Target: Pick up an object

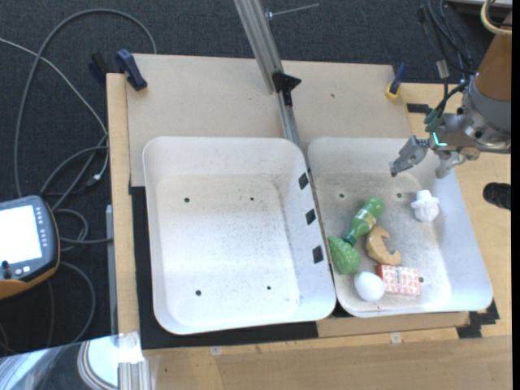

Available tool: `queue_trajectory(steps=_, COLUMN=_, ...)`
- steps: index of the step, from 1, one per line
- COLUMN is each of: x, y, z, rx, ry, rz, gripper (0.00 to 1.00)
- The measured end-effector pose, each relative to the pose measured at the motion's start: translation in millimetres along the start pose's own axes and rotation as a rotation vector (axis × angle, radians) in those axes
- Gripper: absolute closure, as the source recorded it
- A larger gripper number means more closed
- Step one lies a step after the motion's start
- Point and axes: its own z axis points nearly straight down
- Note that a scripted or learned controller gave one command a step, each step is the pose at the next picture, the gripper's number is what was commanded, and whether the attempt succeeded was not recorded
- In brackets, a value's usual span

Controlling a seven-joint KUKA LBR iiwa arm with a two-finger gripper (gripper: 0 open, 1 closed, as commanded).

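End effector [424, 159] fingers apart, holding nothing, above right bin [463, 242], white figure [424, 206] just below, green bottle [362, 220] nearby

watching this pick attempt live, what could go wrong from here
The gripper sits open above the right bin, nothing between its fingers. The green bottle, tan curved piece, white egg and red box crowd together, so a grasp might nudge neighbours or slip. The small white object could be missed.
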Motion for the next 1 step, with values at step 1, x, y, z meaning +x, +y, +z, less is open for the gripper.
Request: queue_trajectory(steps=1, x=0.0, y=0.7, z=-2.2, rx=-0.004, ry=-0.001, rz=-0.001, gripper=0.0)
